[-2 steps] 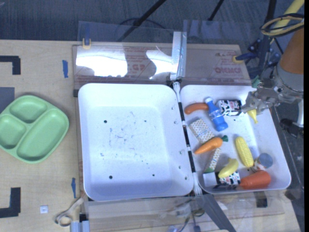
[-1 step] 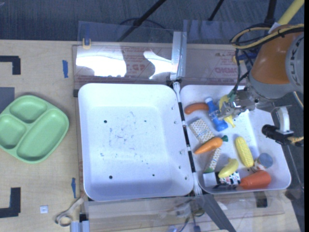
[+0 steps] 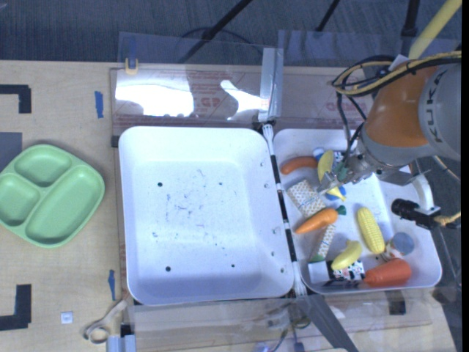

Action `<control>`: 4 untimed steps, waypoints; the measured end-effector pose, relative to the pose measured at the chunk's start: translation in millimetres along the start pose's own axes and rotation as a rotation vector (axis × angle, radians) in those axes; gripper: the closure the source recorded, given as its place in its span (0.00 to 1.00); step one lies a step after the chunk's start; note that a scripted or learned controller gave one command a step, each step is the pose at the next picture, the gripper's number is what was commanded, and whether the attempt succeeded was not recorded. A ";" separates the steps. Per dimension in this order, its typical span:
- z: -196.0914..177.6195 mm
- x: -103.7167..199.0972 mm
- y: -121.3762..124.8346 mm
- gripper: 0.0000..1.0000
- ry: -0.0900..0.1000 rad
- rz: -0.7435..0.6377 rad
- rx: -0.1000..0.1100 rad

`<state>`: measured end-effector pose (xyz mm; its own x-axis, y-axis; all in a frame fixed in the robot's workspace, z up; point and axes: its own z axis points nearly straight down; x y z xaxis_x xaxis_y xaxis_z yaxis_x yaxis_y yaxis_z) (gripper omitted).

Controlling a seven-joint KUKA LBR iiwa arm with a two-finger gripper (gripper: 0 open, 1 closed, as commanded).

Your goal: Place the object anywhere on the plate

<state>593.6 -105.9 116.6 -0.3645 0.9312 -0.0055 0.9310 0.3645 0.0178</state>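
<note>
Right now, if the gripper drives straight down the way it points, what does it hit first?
Probably the yellow toy at the far end of the right bin: the gripper sits right over it, beside the orange sausage. Depth is hard to judge from this slanted view.

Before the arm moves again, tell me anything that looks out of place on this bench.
The green plate lies on the bench left of both bins, apart from the work. Every toy, including the carrot and corn cob, is heaped in the right bin, some overlapping. The hand is down among them. Nothing looks spilled or broken.
</note>
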 end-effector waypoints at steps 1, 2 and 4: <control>-10.2 -0.7 1.0 1.00 -0.002 0.001 -0.004; -20.5 -1.1 2.2 1.00 -0.003 0.002 -0.009; -41.1 -2.1 4.8 1.00 -0.006 0.004 -0.018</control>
<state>598.0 -106.2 157.8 -0.3605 0.9327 -0.0119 0.9320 0.3607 0.0356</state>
